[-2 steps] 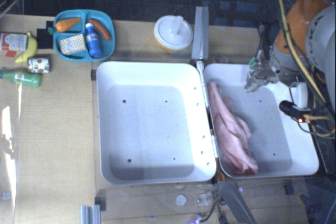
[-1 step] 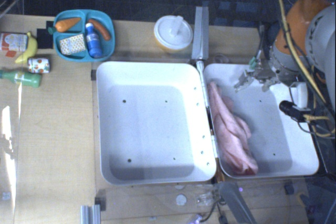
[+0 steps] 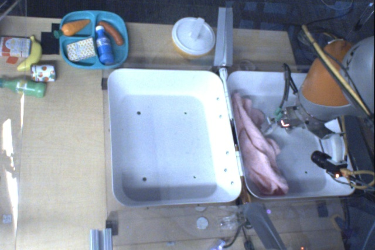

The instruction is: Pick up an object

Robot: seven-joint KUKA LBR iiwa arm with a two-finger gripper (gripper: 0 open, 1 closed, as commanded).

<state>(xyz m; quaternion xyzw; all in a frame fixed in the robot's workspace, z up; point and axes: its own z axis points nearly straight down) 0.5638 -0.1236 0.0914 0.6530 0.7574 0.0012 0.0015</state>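
Camera view: pink cloth (image 3: 258, 146) lying long and bunched along the left wall of the right bin (image 3: 304, 187). Gripper (image 3: 280, 122) low inside that bin, just right of the cloth near its upper half. Open or closed: cannot tell. Left bin (image 3: 170, 137) beside the cloth. Blue divided tray (image 3: 94, 38) with toy food far up-left of the cloth, yellow lidded cup (image 3: 194, 37) above.

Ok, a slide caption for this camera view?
Gripper low in the right bin, beside a pink cloth.
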